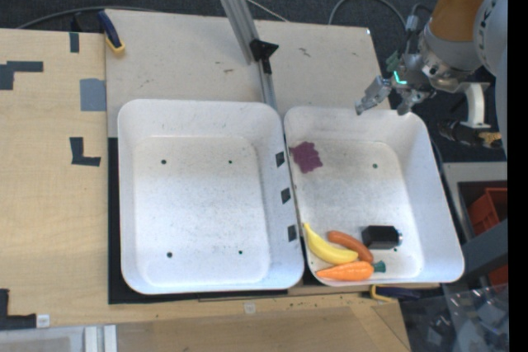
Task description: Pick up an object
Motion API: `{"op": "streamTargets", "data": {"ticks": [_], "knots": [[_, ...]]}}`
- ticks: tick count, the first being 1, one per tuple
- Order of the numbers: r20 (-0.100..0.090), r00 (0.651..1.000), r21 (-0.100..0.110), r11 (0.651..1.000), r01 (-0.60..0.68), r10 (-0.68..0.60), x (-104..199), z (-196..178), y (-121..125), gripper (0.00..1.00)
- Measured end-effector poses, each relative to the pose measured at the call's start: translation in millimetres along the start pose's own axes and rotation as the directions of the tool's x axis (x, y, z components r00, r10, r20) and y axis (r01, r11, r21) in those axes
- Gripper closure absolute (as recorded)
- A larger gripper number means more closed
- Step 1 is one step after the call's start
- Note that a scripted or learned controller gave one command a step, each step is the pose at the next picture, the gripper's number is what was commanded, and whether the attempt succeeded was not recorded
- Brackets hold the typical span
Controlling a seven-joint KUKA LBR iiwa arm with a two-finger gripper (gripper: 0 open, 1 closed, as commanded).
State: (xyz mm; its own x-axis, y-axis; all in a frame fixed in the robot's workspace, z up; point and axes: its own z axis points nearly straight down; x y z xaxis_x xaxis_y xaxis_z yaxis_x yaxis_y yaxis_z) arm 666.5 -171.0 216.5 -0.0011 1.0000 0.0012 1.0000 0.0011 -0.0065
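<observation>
The right bin (429,169) holds everything loose on this bench. Down at its near rim, about six o'clock within the bin, a yellow banana (323,246) lies with its long axis running from ten o'clock to four o'clock, its upper tip pointing toward the divider between the two bins. Just beside it, touching or nearly so, a small carrot (350,242) lies on much the same slant. A larger carrot (348,271) sits below them along the rim, its long axis close to three-to-nine, green stub at the three o'clock end. A black block (380,237) rests at the three o'clock side of the small carrot, its long side roughly level. A purple scrap (306,156) lies apart from that cluster, up at the bin's ten o'clock corner.

The cluster is crowded against the near wall, so there is little room on its six o'clock side; the middle of the right bin's floor is bare, leaving open room above the cluster at twelve o'clock. The left bin (132,177) is bare-floored.

The arm (466,12) comes in from three o'clock, bent down, with the gripper (386,97) hovering over the far rim of the right bin, at its one o'clock corner, well apart from the objects. Its fingers stand parted, with nothing between them.
</observation>
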Motion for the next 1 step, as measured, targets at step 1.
{"op": "streamTargets", "data": {"ticks": [1], "knots": [[0.002, 1.0, -0.005, 1.0, 0.001, -0.001, -0.1, -3.3, 1.0, 0.0]]}}
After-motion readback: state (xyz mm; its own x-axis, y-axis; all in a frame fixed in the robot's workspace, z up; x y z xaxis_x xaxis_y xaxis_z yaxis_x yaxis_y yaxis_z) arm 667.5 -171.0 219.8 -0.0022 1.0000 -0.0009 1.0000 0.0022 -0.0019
